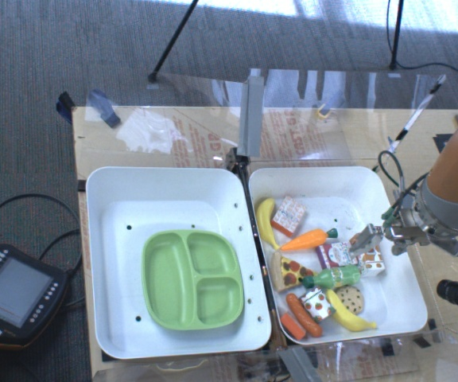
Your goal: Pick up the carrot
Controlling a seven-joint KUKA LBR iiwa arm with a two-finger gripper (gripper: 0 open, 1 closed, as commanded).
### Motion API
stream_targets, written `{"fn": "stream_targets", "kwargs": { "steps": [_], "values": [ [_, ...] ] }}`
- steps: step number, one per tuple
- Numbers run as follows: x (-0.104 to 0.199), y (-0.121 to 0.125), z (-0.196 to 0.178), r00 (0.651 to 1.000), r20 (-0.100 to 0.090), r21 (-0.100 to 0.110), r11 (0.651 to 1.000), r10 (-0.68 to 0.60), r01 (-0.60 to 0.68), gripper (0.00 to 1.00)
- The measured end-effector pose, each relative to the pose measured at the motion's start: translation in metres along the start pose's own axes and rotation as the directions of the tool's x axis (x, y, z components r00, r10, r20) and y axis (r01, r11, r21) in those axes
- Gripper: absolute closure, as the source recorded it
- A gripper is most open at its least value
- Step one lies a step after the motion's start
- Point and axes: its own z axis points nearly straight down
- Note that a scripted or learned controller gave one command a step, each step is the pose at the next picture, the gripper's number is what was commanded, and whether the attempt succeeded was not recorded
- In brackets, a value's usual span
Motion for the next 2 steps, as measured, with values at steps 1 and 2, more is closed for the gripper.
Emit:
{"fn": "stream_targets", "kwargs": {
  "steps": [1,2],
  "values": [
    [-0.033,-0.018,-0.001,0.992,-0.001,-0.001,0.992,0.123,-0.123,0.00],
    [0.009,0.059,0.038,0.993,0.002,-0.002,0.993,-0.121,0.121,0.00]
  ]
}}
